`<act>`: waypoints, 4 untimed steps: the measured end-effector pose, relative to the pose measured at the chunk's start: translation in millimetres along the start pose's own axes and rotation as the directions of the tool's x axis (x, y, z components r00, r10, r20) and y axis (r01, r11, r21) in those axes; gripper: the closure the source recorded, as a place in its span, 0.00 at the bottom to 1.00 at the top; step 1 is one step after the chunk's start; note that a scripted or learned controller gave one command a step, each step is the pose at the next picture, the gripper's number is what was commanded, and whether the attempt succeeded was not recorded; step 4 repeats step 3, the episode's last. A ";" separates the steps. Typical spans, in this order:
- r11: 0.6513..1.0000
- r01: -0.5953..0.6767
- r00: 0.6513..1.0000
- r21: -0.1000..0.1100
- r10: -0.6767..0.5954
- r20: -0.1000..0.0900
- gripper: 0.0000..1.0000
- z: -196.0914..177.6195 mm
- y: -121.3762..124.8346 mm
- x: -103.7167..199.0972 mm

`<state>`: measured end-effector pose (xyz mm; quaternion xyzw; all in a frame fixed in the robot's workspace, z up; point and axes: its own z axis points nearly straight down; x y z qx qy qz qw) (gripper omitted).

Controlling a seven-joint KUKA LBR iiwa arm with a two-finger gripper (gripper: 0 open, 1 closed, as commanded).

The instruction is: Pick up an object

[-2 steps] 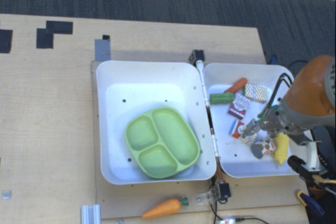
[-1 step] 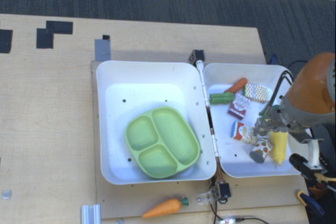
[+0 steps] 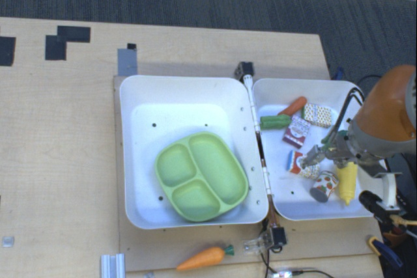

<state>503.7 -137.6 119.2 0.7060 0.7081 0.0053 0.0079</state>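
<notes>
The right bin (image 3: 280,202) holds several small items. An orange carrot (image 3: 294,105) and a green pickle (image 3: 275,121) lie at its back left, beside a red packet (image 3: 296,132) and a patterned box (image 3: 317,114). A red and blue item (image 3: 295,163) sits mid-bin. Near the front lie a grey and red piece (image 3: 322,186) and a yellow bottle-like toy (image 3: 347,182). My gripper (image 3: 315,157) reaches in from the right and hangs low over the middle of this bin, just right of the red and blue item and above the grey and red piece.
The left bin (image 3: 140,140) holds a green divided plate (image 3: 202,176). A second carrot (image 3: 204,258) lies on the bench in front of the bins. The arm's orange band (image 3: 389,107) covers the right bin's right rim. Cables lie by the front edge.
</notes>
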 end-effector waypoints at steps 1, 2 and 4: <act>1.000 0.000 1.000 0.011 0.000 -0.003 0.00 32.5 9.8 54.8; 1.000 0.001 1.000 0.007 -0.001 -0.003 1.00 22.0 11.2 55.0; 1.000 0.001 1.000 0.015 -0.001 -0.005 1.00 -66.3 -14.5 116.4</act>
